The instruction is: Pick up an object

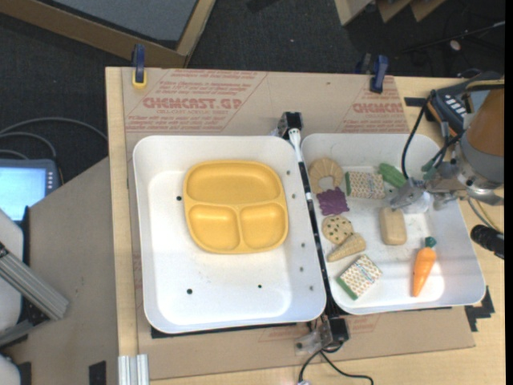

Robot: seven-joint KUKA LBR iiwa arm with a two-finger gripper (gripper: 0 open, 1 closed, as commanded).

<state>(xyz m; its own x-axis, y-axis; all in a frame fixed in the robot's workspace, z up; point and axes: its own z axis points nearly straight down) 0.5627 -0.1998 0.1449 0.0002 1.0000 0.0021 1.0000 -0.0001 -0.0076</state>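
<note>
Below, brown board [240, 95] bears two white bins [160, 239], dark carpet [264, 30] beyond

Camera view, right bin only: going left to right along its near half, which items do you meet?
Cookie → patterned box → tan block → toy carrot.

Two white bins [160, 239], one yellow tray [236, 205]

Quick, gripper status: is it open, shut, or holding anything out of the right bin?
Gripper: cannot be told whether open or closed; it sits low in the right white bin, just above the tan bread-like block, with nothing visibly held.
</note>
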